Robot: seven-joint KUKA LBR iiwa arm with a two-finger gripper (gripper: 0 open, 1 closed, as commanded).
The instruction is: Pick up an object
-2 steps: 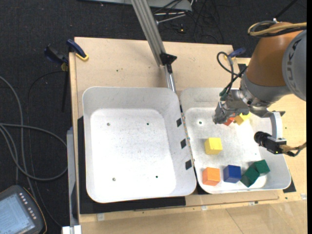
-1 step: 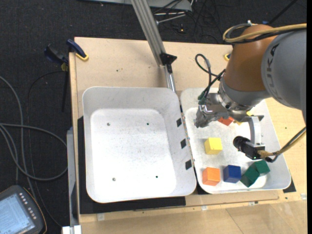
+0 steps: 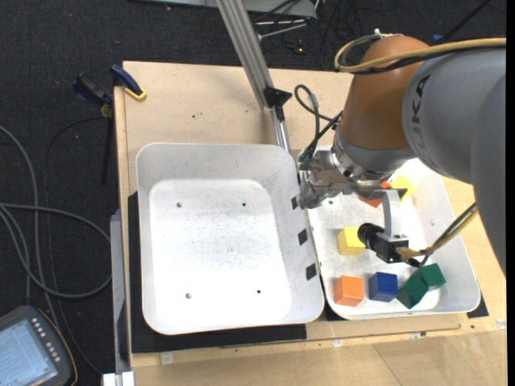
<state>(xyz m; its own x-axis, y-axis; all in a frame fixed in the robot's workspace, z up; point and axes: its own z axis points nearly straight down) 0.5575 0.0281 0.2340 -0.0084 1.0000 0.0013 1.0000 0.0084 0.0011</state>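
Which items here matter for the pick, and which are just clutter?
Job: hand; right bin holding yellow block, orange block, blue block, green block.

Lying about: left bin, blue-handled clamp, tablet, floor cables.

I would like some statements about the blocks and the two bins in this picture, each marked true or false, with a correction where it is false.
1. The orange block lies in the right bin. True.
2. The blue block lies in the left bin. False: it lies in the right bin, between the orange block and the green block.
3. The yellow block lies farther from the camera than the orange block. True.
4. The arm reaches over the left bin. False: it hangs over the right bin.
5. The green block lies left of the orange block. False: it lies to its right.
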